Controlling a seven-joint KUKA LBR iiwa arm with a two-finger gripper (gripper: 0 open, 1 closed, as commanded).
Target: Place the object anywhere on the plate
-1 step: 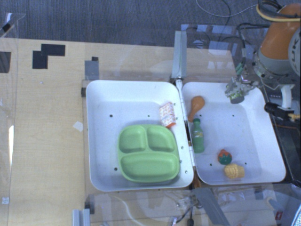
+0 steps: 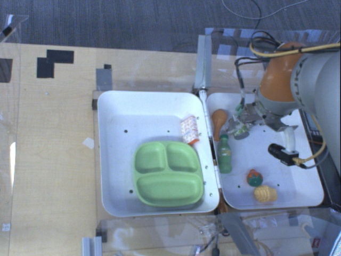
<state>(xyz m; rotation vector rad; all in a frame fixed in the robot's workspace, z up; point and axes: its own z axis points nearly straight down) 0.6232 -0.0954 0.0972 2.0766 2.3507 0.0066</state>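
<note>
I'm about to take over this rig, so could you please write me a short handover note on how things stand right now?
Gripper: low in the right bin, close to the brown gourd-shaped toy; its fingers are too blurred to read, and nothing shows between them.
Right bin also holds a green bottle, a small red and green toy and a yellow toy.
Green divided plate: in the left bin, bare; a small patterned packet lies just beyond it.
Done: nothing on the plate.
Left: pick an object and place it there.
</note>
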